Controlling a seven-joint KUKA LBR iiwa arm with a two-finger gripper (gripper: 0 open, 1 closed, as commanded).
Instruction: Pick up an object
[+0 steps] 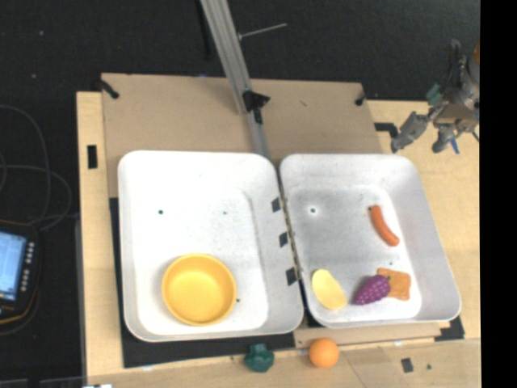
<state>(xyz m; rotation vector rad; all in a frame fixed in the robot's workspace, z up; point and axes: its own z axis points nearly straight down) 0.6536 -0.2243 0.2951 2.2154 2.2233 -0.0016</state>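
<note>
My gripper (426,136) hangs at the far right, above the bench just beyond the back right corner of the right bin (420,186). Its two fingers are spread apart with nothing between them. In the right bin lie an orange sausage (384,225), a pale yellow oval piece (329,289), a purple bunch of grapes (371,290) and an orange-brown piece (397,284) touching the grapes. A yellow bowl (199,288) sits in the front part of the left bin (145,184).
An orange ball (323,352) and a small green object (259,358) lie on the bench in front of the bins. A grey metal pole (234,63) slants up from the back between the bins. A tablet (12,265) rests at the far left.
</note>
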